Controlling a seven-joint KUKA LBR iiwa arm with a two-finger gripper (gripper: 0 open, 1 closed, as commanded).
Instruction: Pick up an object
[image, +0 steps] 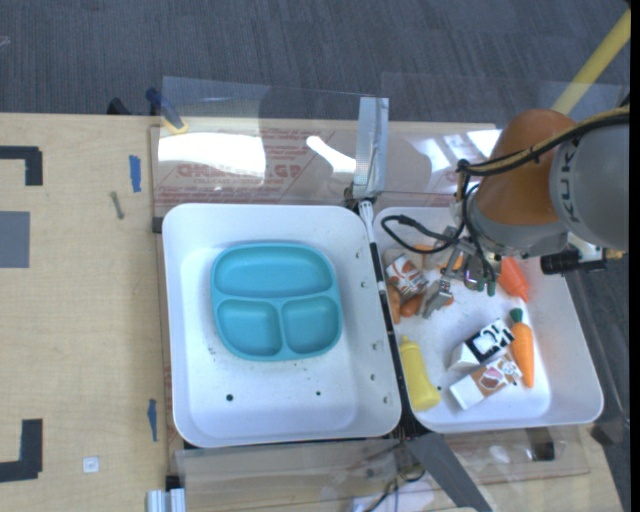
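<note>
The right bin (575, 395) holds several objects. A yellow squeeze bottle (418, 373) lies by its left wall. A white carton with a black-and-white print (487, 343) rests against a white and brown box (487, 383). An orange carrot with a green top (523, 353) lies to the right of them, and a second orange piece (513, 278) sits higher up. A small brown and white packet (404, 281) lies at the bin's upper left. My gripper (440, 293) hangs low over the bin's upper left part, just right of the packet, under the orange-banded wrist (530, 180).
The left bin (190, 380) holds a teal divided plate (276, 301). A raised divider (385, 330) separates the two bins. A clear plastic panel (260, 150) stands behind the bins, and the wooden bench (70, 320) stretches to the left.
</note>
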